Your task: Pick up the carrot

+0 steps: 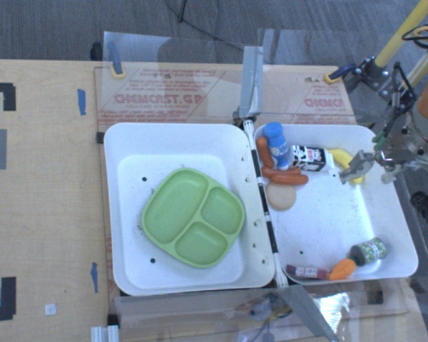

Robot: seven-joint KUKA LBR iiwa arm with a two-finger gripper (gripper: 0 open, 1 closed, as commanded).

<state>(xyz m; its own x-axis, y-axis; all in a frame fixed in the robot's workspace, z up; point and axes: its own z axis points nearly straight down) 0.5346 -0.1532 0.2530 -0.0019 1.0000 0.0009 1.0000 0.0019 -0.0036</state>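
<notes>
Down near the front edge of the right bin (403, 251), the carrot (343, 268) lay on the bin floor, its long axis slanting a little: the thicker orange end pointed up and right toward a small green-topped jar (369, 251) just beside it, the narrower end down and left toward a dark red tube (306, 271). The hand (356, 168) hovered well apart from the carrot, over the bin's upper right part near a yellow banana-like piece (339, 156); whether its fingers were apart or together could not be told. Along the bin's left wall sat a blue bottle (275, 143), a sausage (285, 178) and a beige round piece (282, 197). A green divided plate (192, 216) rested in the left bin (125, 191) on the counter (43, 191).
</notes>
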